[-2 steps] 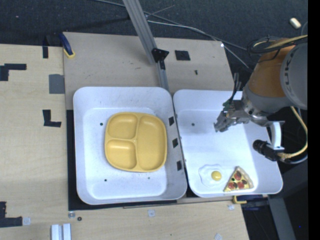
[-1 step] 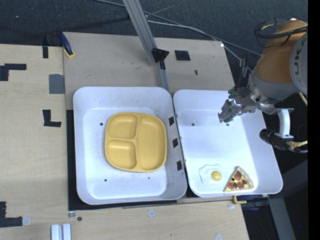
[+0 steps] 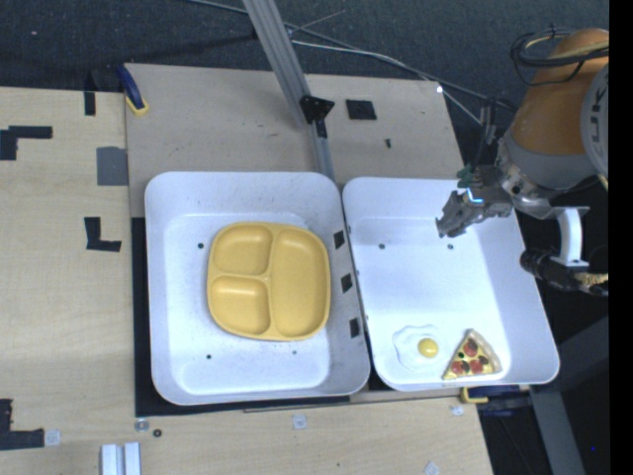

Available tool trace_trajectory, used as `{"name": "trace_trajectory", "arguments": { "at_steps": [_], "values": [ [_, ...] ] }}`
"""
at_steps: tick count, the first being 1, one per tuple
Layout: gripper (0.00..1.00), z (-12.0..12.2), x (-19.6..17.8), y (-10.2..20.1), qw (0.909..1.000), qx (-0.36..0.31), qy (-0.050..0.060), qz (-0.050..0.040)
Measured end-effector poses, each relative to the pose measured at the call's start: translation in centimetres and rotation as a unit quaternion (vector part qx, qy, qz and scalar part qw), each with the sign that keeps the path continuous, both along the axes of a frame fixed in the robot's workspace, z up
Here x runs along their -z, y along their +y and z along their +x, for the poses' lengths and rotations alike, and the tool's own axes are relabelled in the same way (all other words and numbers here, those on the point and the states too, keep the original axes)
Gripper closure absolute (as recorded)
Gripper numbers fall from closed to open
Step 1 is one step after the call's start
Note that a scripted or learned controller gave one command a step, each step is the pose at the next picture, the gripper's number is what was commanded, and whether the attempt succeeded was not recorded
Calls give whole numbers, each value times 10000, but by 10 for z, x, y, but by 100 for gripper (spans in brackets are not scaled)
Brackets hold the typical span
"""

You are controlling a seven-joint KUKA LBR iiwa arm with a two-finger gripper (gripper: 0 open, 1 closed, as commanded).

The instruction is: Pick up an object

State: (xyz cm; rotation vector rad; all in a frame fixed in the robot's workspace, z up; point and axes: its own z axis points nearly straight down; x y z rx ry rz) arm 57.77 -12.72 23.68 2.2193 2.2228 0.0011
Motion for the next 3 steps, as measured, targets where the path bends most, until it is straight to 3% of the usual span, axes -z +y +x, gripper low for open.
{"name": "trace_trajectory", "arguments": {
  "at_steps": [1,3],
  "values": [
    [100,19,5,55,10000,-24,11,5],
    [100,30,26,161,10000,-25,15,1]
  ]
}}
